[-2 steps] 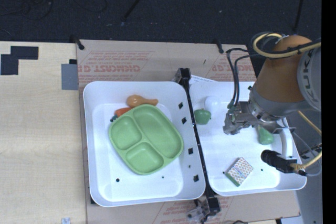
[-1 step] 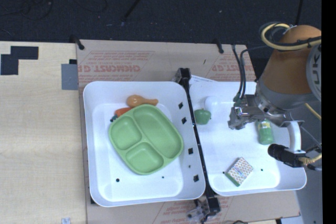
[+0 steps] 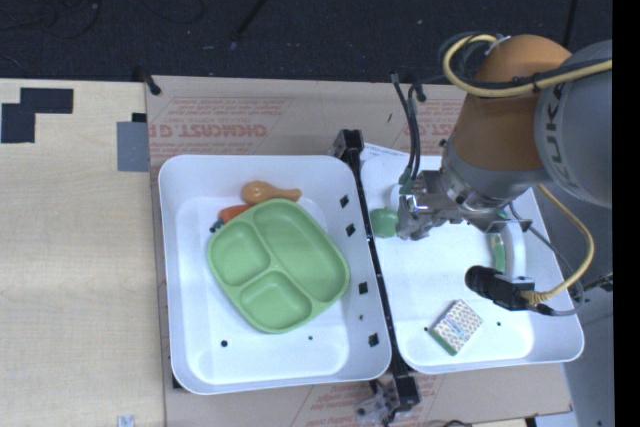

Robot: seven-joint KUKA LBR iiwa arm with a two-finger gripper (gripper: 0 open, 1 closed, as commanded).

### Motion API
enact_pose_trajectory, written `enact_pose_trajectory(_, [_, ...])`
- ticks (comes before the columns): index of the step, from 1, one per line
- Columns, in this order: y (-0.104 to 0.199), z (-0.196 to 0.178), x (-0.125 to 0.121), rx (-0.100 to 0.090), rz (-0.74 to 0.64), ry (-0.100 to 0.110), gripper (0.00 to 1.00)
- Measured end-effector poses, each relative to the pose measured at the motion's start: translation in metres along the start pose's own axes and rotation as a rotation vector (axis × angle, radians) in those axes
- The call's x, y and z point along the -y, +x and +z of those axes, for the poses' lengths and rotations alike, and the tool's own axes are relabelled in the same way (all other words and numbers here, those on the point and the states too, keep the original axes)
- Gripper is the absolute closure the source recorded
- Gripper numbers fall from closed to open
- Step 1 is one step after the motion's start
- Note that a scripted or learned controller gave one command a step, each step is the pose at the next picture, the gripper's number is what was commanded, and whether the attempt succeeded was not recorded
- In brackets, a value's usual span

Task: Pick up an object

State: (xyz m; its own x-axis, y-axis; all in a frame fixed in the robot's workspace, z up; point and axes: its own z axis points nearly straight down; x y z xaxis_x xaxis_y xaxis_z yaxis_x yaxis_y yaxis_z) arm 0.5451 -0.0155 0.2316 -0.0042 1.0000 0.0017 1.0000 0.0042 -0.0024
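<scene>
My tool (image 3: 415, 223), whose state I cannot tell, hangs beside the green object (image 3: 383, 221) at the right bin's (image 3: 560, 347) nine o'clock wall, so I judge it may glance off.

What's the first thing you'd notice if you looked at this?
Probably the big green plate with three sections, lying in the left bin on top of something orange. Next, the grey and orange robot arm reaching over the right bin, where a small patterned box lies near the front.

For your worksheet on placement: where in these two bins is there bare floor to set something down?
Left bin: bare strip along the near wall, below the green divided plate. Right bin: bare middle floor between gripper and patterned packet. Crowded by the gripper.
</scene>
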Motion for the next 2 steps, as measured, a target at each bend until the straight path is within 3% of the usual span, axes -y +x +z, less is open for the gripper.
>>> enact_pose_trajectory(2, [0.092, 0.006, -0.006, 0.000, 0.000, 0.001, 1.00])
